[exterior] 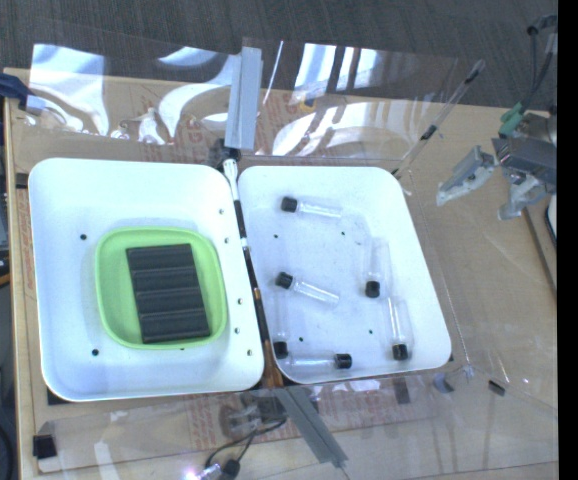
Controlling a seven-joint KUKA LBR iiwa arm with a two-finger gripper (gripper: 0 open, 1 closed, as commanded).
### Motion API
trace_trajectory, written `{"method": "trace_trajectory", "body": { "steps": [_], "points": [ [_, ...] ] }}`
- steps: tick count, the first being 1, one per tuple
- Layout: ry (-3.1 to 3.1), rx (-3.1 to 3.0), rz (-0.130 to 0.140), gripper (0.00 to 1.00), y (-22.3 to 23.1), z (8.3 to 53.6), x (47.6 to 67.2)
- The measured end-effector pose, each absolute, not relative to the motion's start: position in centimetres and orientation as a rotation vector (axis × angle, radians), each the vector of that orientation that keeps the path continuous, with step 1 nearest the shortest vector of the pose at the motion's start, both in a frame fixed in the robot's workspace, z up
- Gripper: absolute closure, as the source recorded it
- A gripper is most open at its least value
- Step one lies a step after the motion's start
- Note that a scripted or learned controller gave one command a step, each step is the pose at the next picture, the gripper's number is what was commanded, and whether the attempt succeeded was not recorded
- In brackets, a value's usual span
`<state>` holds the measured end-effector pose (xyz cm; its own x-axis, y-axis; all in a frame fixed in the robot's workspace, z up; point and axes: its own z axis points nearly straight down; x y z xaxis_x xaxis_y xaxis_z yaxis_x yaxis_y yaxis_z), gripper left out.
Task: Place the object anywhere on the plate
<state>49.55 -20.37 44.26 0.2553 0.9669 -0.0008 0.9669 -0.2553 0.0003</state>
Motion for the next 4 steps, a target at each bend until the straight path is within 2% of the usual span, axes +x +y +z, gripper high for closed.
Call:
{"method": "trace_trajectory", "body": {
  "steps": [2, 4],
  "points": [
    [1.789, 2.588, -0.004, 0.0, -20.28, 44.12, 49.24],
    [1.623, 2.687, -0.002, 0.0, -20.1, 44.26, 49.8]
  ]
}}
